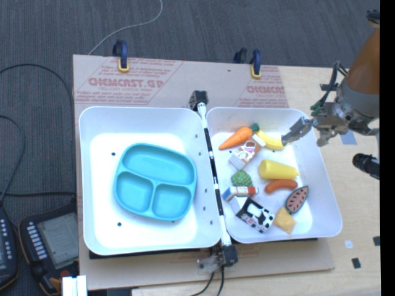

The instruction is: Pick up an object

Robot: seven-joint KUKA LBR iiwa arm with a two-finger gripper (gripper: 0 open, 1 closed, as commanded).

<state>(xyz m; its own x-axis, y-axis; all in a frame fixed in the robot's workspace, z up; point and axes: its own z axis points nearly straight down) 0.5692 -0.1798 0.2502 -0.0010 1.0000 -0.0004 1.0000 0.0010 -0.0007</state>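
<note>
**Gripper over the right bin's far edge**

Gripper hangs above the right bin at its upper right corner, fingers spread with nothing between them. I see the banana just left of one fingertip, beside the carrot. The other toy foods lie lower in that bin. The left bin holds a blue divided tray.

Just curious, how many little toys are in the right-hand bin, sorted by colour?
Orange: 2, the carrot and the sausage
Yellow: 3, the banana, the cone, the cheese wedge
Green: 1, the broccoli
Mixed colours: 4, the box, the small block, the cow, the watermelon slice
Total: 10
</note>
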